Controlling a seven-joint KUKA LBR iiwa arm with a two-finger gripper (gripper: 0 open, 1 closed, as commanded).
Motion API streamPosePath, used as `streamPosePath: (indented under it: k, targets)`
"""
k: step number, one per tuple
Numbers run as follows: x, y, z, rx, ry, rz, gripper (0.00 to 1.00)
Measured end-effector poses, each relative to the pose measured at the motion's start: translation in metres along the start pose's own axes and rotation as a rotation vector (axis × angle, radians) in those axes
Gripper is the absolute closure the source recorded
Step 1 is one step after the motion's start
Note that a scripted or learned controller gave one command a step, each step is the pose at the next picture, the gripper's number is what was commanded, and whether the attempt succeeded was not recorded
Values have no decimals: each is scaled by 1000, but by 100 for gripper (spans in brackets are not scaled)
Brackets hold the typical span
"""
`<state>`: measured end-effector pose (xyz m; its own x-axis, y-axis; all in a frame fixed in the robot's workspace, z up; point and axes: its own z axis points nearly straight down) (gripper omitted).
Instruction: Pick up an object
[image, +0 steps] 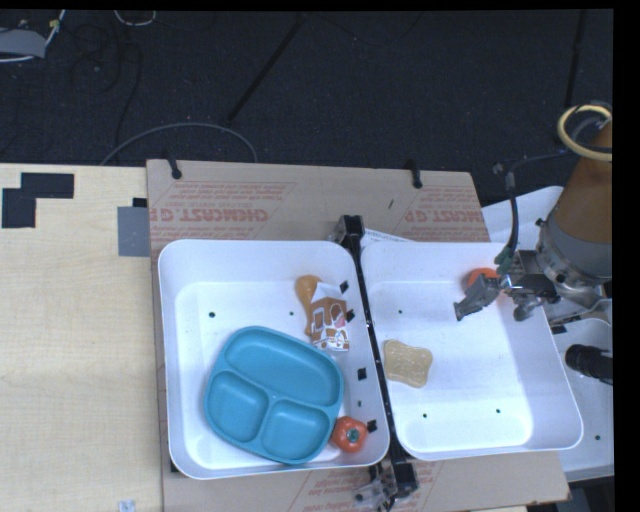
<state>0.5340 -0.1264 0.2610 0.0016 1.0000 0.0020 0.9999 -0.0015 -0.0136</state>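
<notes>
The nearest object is a small round orange-red fruit-like item (349, 434) at the front edge of the left shallow white bin (180, 300), touching the corner of a blue three-compartment plastic tray (274, 394). Behind the tray lie a small printed white packet (329, 326) and a tan curved piece (307, 290), touching each other near the black divider (368, 340) between the bins.

In the right shallow white bin (520, 420), a flat pale tan bread-like slice (407, 362) lies near the divider. Farther back, a small orange object (482, 275) sits just beside the end effector (478, 298), which hangs over the right-hand part of this bin. Whether its fingers are spread or pressed together cannot be determined; nothing is visibly held.

Risk assessment: the orange object is the likely target. It is partly hidden, so an off-centre descent could nudge it aside. The tan slice lies flat; fingers may slide over it. Nearness to the bin wall could obstruct the approach.

The surface (70, 350) is light wood, with printed brown cardboard (300, 205) beneath the bins. Beyond it, dark carpet (350, 90) carries loose cables (175, 135).
</notes>
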Motion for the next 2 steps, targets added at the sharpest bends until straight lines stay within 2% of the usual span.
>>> streamPosePath:
  k: [1,2]
  targets:
    - [0,2,-6,-10,-1,-2,0]
    - [10,0,46,-5,0,0,0]
